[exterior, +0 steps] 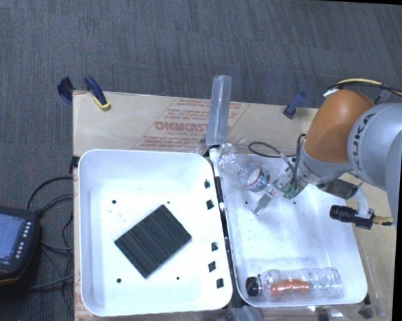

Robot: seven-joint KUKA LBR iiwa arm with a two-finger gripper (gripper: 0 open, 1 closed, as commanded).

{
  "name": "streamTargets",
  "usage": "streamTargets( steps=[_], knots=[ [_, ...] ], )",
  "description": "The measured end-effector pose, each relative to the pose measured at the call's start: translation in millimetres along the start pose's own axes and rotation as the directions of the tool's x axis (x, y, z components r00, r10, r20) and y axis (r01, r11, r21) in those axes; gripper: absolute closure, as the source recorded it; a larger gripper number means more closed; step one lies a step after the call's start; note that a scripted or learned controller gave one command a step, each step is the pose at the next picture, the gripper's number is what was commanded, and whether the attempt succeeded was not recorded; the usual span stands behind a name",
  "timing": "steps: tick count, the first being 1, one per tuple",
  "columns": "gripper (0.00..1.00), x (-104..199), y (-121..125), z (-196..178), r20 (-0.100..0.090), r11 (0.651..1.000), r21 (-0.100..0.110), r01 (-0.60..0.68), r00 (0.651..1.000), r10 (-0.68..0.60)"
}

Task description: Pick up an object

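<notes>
Down by the right bin's (359, 253) front wall lies a clear bottle (295, 282) — light, slippery, best grabbed mid-body — while my gripper (263, 203), jaws apart, hangs farther back.

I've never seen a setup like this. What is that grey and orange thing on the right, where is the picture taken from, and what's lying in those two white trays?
That is a robot arm, reaching in from the right. At its tip sits a two-finger gripper for picking things up. One camera, fixed above the bench, looks down at a slant.

The left bin holds a flat, dark ribbed tile. The right bin holds a clear plastic bottle with something orange inside, lying on its side near the front edge, and a crumpled clear bottle at the back. The gripper is low over the back of the right bin, beside the crumpled bottle. I cannot tell whether it holds anything.
</notes>
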State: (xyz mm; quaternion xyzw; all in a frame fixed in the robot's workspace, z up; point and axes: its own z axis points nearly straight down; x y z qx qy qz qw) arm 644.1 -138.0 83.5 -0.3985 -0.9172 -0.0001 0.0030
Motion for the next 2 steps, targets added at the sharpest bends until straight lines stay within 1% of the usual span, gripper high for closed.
streamTargets(
  steps=[1, 2],
  knots=[
    [1.00, -1.0, 0.1, -6.5, -0.003, 1.000, 0.000, -0.004, 1.000, 0.004],
    [0.00, -1.2, -0.1, -6.6, -0.003, 1.000, 0.000, -0.005, 1.000, 0.005]
  ],
)
